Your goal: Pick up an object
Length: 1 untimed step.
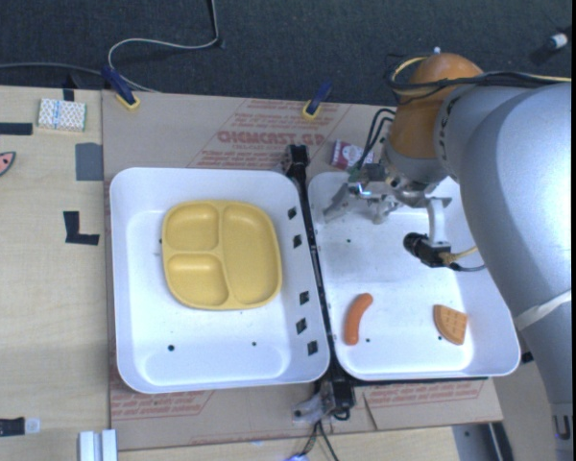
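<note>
Two white bins sit side by side on a cardboard sheet. The left bin [134,286] holds a yellow plate [221,254] with three compartments, lying flat toward the bin's 12 o'clock half. The right bin [490,353] holds a sausage [357,318] at about 7 o'clock, tilted slightly off upright, and a waffle [450,324] at about 5 o'clock; the two lie well apart, both flat on the floor of the bin.

The arm [518,190] comes in from 3 o'clock, its orange band [424,104] above the wrist. The gripper [365,200] hangs over the right bin's 11 o'clock corner, far from the sausage and the waffle. How far its fingers are parted cannot be told from this angle, and nothing is seen in its grasp.

A black cable [163,36] loops across the dark floor at 12 o'clock.
</note>
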{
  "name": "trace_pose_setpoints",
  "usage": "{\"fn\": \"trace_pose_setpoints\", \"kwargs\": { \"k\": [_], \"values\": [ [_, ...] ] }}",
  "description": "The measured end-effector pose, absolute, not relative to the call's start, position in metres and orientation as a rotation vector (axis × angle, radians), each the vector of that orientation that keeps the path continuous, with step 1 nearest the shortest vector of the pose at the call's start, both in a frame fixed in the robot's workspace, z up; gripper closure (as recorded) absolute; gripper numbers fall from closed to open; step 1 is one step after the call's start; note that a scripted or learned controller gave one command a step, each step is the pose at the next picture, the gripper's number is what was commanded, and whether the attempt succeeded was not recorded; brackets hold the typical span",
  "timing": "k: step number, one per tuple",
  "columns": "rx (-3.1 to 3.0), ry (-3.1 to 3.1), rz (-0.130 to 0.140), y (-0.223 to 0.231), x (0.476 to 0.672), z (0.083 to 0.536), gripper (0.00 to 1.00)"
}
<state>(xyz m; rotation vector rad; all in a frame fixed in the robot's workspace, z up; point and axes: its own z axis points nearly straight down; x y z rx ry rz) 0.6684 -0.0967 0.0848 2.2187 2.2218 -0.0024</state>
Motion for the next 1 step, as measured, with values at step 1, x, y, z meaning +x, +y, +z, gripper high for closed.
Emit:
{"fn": "trace_pose_setpoints", "kwargs": {
  "k": [1],
  "values": [
    [2.219, 2.220, -0.003, -0.0959, 0.6683, 0.0847, 0.00]
  ]
}}
